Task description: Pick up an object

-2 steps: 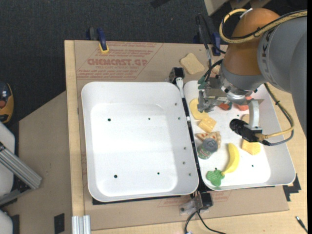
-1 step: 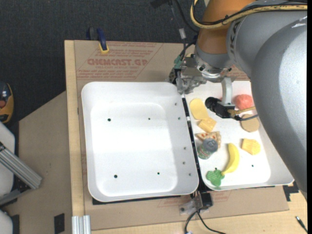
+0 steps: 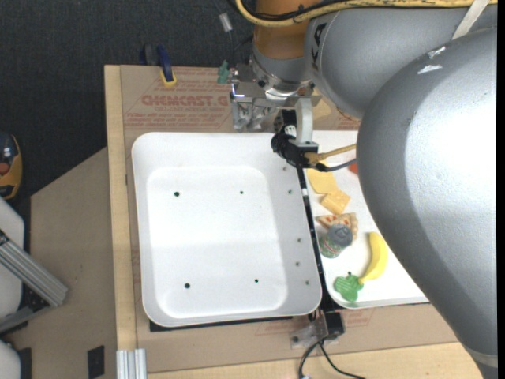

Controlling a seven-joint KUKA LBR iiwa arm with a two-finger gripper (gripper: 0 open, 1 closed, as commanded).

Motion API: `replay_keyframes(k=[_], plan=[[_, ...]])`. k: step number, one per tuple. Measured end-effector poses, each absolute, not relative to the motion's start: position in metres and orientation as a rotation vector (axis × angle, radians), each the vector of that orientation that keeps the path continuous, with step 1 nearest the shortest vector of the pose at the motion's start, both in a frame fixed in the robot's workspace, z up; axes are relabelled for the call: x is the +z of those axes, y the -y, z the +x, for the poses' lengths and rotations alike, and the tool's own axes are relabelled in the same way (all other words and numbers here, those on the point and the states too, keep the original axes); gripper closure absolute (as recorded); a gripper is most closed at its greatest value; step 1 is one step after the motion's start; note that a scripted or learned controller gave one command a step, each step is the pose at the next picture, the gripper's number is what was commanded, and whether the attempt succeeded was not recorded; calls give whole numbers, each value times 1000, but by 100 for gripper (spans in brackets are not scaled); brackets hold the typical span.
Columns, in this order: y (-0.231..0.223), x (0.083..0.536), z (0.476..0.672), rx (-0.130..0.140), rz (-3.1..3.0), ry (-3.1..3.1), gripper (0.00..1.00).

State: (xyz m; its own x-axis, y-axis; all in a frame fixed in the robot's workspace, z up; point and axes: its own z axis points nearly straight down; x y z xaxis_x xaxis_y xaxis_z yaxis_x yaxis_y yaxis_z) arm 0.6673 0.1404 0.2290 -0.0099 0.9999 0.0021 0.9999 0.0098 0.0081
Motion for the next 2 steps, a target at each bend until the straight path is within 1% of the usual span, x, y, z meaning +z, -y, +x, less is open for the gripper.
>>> replay_keyframes(k=[1, 2], plan=[[-231, 214, 665, 8, 2212, -2233, 100], [-224, 215, 666, 2, 2218, -2222, 0]])
